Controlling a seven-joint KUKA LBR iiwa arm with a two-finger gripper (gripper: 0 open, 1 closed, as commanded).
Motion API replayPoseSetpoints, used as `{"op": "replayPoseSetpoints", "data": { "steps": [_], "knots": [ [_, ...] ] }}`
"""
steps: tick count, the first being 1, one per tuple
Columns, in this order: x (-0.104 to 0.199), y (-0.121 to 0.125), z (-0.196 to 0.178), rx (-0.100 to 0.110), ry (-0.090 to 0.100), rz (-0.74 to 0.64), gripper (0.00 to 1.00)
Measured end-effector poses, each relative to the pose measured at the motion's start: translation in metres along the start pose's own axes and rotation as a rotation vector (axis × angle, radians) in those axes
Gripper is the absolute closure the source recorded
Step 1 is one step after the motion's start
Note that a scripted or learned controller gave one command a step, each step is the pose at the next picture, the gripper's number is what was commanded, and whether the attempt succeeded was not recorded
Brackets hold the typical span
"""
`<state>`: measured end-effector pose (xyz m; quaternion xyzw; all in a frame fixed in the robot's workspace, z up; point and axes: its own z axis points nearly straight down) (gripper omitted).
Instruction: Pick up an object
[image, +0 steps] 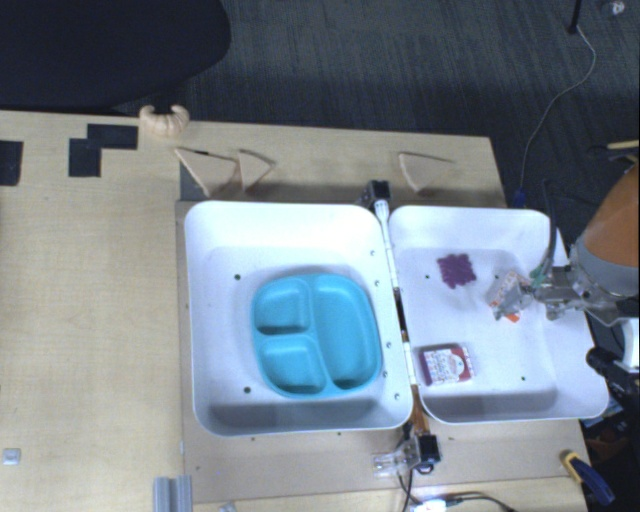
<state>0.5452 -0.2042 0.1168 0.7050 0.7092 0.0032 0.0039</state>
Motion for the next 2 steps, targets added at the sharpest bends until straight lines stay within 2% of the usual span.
{"op": "replayPoseSetpoints", "data": {
  "steps": [1,2],
  "knots": [
    [0.032,-0.048,0.029,0.002,-0.002,0.006,0.00],
    [0.032,-0.046,0.018,-0.004,-0.003,0.006,1.00]
  ]
}}
